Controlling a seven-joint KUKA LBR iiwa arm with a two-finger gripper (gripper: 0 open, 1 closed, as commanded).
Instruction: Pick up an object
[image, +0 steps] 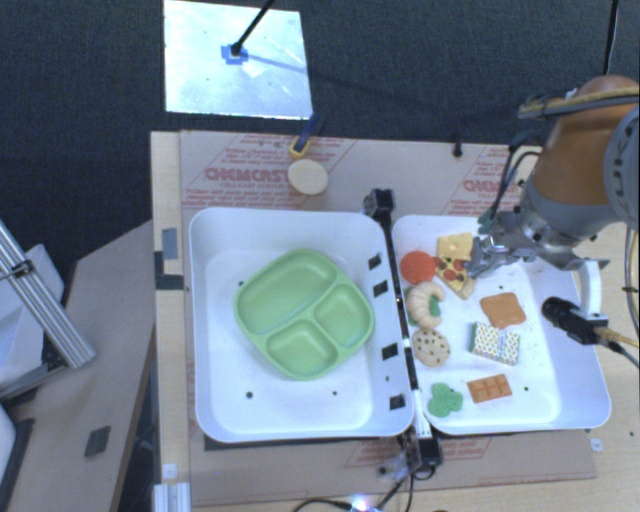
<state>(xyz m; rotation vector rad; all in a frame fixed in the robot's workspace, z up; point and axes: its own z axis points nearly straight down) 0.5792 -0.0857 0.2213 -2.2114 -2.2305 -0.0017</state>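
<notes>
The right bin (580, 400) holds several toy foods: a red tomato (419, 266), a yellow cheese wedge (455, 246), a pizza slice (456, 276), a pale shrimp-like piece (425, 302), a speckled cookie (431, 347), an orange toast (502, 309), a patterned square (496, 344), an orange biscuit (489, 388) and a green broccoli (445, 400). My gripper (481, 260) hangs low over the back of this bin, right beside the pizza slice and cheese. Nothing is visibly held.
The left bin (215, 390) carries a green divided plate (303, 313). A black divider with clips (392, 300) runs between the bins. A black cylinder (566, 318) juts from the arm over the right bin. A tan disc (308, 177) lies behind the bins.
</notes>
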